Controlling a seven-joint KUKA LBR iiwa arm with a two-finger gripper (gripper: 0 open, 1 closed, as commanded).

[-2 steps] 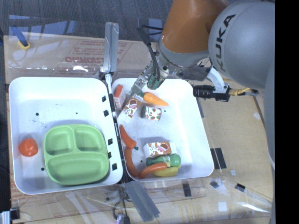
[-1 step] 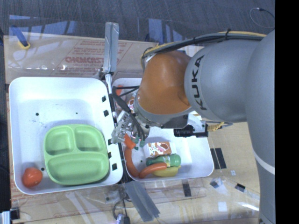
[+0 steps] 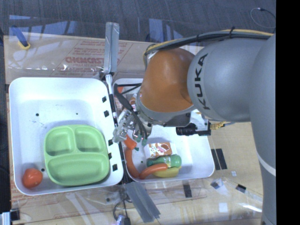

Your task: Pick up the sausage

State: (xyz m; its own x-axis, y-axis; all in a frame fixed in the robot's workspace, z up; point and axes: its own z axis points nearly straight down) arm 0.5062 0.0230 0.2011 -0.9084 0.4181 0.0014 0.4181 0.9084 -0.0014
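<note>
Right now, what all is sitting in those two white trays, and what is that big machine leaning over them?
Left bin: one, white, left half of the bench.
Right bin: one, white, beside it, partly under the arm.
Plate: one, green, three compartments, in the left bin.
Tomato: one, red-orange, left bin's near left corner, beside the plate.
Sausage: one, orange-red, long and curved, right bin's near left side.
Small packet: one, white with red print, right bin.
Green and yellow toy food: small pile, colours as named, beside the sausage's end.
Arm: one, grey with orange band, over the right bin.
Gripper: one, metallic, just above the sausage's upper end.
</note>
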